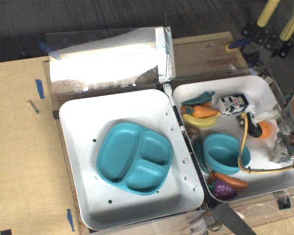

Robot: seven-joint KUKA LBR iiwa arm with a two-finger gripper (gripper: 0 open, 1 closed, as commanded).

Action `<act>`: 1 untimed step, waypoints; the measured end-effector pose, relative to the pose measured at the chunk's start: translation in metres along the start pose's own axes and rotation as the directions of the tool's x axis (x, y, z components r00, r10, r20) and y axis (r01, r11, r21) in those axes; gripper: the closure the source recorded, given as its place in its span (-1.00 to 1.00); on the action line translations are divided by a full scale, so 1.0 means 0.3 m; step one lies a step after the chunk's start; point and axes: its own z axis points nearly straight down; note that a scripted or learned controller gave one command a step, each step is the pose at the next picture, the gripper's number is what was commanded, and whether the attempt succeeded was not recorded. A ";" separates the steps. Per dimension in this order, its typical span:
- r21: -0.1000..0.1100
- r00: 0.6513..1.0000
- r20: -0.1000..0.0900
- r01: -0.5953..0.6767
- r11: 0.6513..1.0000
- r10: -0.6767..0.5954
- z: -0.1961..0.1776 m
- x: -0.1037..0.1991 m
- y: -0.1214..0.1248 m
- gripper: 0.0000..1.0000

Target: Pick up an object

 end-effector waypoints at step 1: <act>0.000 1.000 -0.002 0.000 1.000 0.000 0.000 -0.010 0.003 1.00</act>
